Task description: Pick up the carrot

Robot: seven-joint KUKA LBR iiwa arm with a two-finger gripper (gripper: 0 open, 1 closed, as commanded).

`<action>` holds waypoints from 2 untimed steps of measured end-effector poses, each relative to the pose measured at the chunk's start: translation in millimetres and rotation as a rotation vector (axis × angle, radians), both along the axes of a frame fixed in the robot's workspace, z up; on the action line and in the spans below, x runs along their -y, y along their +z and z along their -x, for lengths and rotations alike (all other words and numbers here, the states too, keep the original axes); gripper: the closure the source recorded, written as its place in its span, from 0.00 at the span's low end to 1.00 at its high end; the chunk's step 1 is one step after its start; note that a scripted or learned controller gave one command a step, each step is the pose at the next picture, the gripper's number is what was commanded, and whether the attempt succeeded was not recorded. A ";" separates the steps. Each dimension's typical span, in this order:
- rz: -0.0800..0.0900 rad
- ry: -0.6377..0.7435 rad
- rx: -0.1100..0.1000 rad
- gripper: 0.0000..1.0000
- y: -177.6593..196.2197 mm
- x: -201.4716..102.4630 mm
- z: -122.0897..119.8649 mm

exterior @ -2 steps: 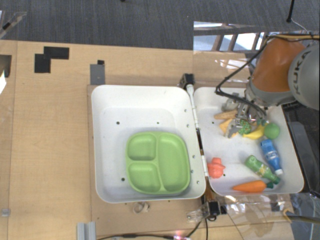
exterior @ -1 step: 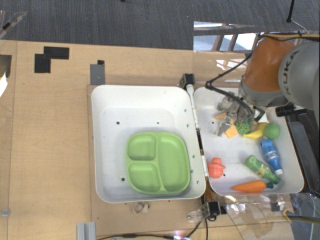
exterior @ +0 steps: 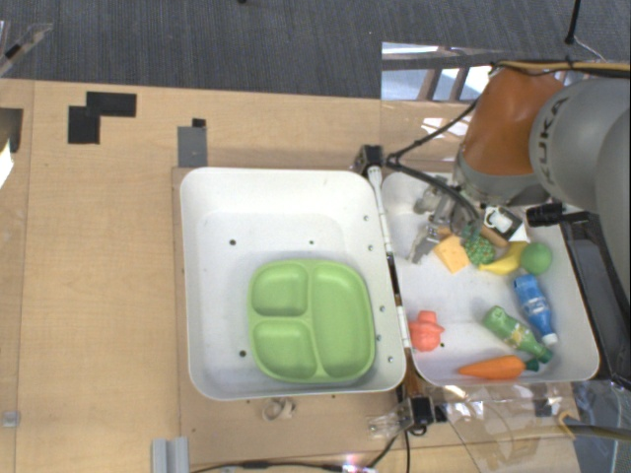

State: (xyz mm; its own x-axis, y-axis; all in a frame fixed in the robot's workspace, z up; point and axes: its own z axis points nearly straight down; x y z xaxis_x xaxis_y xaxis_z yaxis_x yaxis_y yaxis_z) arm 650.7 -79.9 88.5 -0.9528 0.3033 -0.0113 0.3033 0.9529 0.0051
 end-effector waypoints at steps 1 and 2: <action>0.004 0.181 0.001 0.00 -0.1 15.2 2.6; 0.004 0.182 0.001 0.00 -0.1 14.8 2.5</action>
State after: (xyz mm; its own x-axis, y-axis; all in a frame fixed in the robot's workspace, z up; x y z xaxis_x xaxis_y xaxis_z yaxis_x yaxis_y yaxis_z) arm 648.2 -94.7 88.4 -0.9919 0.1261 -0.0129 0.1261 0.9920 0.0017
